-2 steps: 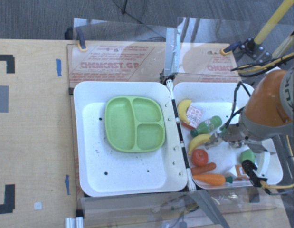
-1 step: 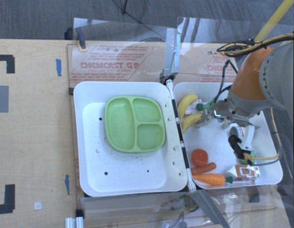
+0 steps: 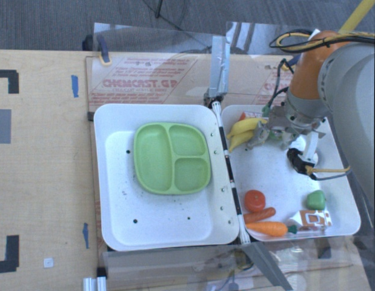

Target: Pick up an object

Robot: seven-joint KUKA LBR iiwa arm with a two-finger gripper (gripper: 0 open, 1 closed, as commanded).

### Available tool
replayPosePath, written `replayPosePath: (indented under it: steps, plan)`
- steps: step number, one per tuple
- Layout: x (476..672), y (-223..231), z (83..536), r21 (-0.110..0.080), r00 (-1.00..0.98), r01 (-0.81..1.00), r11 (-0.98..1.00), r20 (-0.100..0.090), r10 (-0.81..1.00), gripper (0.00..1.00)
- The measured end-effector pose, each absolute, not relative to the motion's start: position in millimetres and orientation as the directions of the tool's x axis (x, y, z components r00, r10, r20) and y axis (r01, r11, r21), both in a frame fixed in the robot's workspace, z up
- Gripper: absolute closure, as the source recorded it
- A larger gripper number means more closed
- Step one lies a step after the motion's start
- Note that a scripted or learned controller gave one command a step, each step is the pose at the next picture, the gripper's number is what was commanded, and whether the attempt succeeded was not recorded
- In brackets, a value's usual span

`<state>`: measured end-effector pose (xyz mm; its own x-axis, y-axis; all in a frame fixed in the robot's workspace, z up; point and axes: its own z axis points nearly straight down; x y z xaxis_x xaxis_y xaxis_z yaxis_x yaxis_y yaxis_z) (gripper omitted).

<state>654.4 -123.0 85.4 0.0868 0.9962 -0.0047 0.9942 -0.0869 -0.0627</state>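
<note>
Banana (image 3: pixel 243 132) and gripper (image 3: pixel 269 133) at the far end of the right bin (image 3: pixel 352 214), seen from above at a slant. My gripper is down low inside this bin, close to its far-left corner, and the yellow banana lies immediately on its view-left side, against the wall shared with the left bin (image 3: pixel 114 180). The fruit's long axis runs roughly across the view, its right end tilted slightly away from the camera and pointing at my wrist, so I judge it the nearest candidate by a wide margin. Whether I am touching it or only just beside it is not resolved here, and whether my gripper is open or closed, or has anything in it, I cannot tell, since the wrist housing covers that part. The other candidates sit well apart at the near end of the same bin: a red tomato (image 3: pixel 254 199), an orange carrot (image 3: pixel 269 228), a green item (image 3: pixel 316 199). The green divided plate (image 3: pixel 172 158) lies in the left bin. A grasp, in my judgement, should close across the banana's short width
</note>
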Motion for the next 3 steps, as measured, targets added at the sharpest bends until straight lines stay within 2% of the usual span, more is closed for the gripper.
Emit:
replayPosePath:
  steps: [1, 2, 3]
  plan:
    - [658.4, -123, 85, -0.037, 0.096, 0.995, -0.096, -0.006, 0.995, 0.0]
    - [659.8, -138, 85, -0.042, 0.091, 0.995, -0.091, 0.008, 0.996, 0.0]
    - [657.3, -141, 92, -0.052, 0.091, 0.995, -0.091, 0.002, 0.996, 1.0]
